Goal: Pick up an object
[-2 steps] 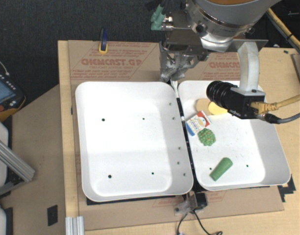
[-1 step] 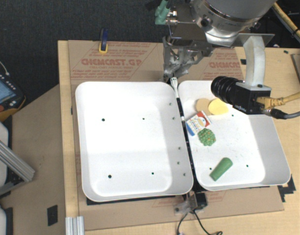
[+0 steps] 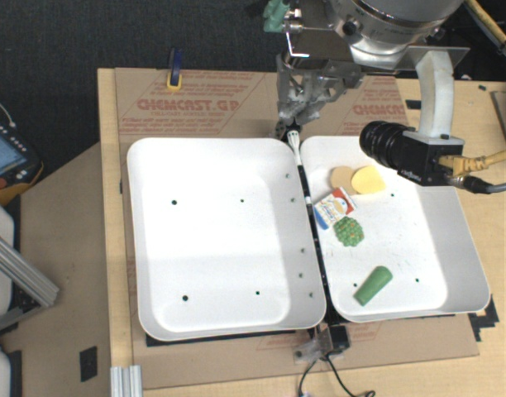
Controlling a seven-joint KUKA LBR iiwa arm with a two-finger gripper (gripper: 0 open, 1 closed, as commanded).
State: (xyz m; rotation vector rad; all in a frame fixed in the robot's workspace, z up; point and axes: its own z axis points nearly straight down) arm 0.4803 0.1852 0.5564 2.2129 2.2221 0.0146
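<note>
Where the arm [image 3: 385,7] blocks the view, jaws' state untellable above the bins' [image 3: 220,321] far edge.

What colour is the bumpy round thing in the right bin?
Green, seen in the camera view: the bumpy ball.

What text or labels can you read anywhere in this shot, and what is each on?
"CHEMCAST GP": red print on the brown cardboard sheet behind the two white bins, left part; it seems to repeat on the right, partly hidden.
Small red, white and blue packet in the right white bin: printing too small to read.
</note>
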